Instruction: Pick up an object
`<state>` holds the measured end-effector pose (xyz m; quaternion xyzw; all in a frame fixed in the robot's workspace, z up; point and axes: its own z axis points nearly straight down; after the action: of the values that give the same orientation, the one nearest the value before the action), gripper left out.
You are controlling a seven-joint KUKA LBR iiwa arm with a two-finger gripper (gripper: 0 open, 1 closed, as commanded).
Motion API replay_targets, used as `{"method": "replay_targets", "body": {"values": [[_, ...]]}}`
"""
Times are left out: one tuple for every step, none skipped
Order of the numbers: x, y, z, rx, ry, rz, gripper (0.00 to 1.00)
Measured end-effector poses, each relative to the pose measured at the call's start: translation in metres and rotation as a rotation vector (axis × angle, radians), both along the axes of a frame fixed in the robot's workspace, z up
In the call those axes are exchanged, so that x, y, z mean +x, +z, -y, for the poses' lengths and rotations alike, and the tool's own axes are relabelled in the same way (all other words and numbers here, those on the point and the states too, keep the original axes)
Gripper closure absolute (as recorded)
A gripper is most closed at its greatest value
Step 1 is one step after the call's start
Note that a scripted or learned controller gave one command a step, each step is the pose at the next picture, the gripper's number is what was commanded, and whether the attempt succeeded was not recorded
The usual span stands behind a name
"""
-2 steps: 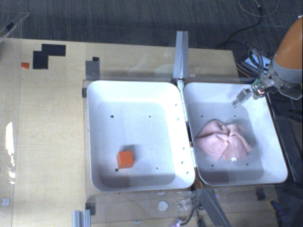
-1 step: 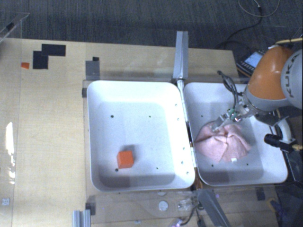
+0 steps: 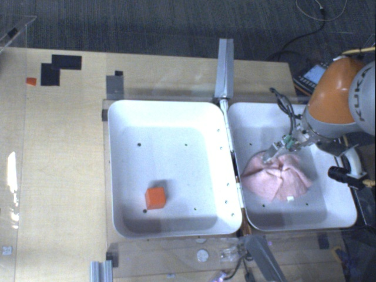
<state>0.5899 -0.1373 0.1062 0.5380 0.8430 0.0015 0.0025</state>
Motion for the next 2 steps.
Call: {"method": "replay_targets", "body": {"values": [[-0.019, -0.015, -0.027, -0.003, 0.074, 0.010, 0.00], [0.006, -0.016, 0.018, 0.000, -0.225, 0.008, 0.00]]}}
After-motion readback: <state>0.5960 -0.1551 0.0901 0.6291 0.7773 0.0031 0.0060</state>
